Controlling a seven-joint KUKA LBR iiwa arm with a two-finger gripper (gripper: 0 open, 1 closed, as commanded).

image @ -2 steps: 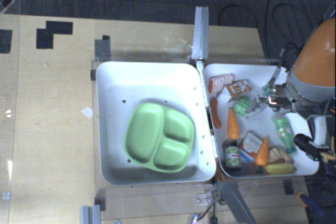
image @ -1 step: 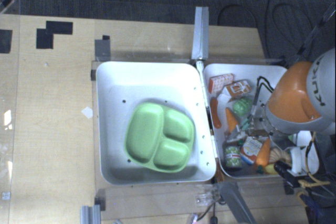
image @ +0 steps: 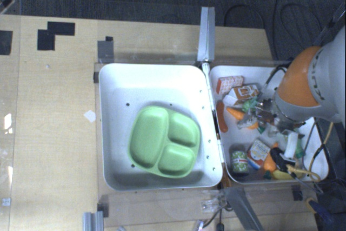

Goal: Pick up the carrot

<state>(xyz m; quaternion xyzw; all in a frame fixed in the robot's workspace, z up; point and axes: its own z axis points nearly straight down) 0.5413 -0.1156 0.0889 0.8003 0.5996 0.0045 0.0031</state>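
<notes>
The carrot [image: 235,113] lies in the right bin [image: 322,169], near its left wall, tip pointing left. The gripper [image: 258,112] hovers just beside its thick end; whether the jaws are released or clenched cannot be told. The carrot is probably light, stiff and smooth: grip it across the middle. Count: one carrot, two bins, one green tray [image: 165,140] in the left bin [image: 111,116].

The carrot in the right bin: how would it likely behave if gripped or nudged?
The carrot looks like moulded toy food, so probably stiff and light. Its tapered, rounded shape may roll or slip from a pinch. Packed among clutter in the right bin, a nudge would likely shift its neighbours.
</notes>
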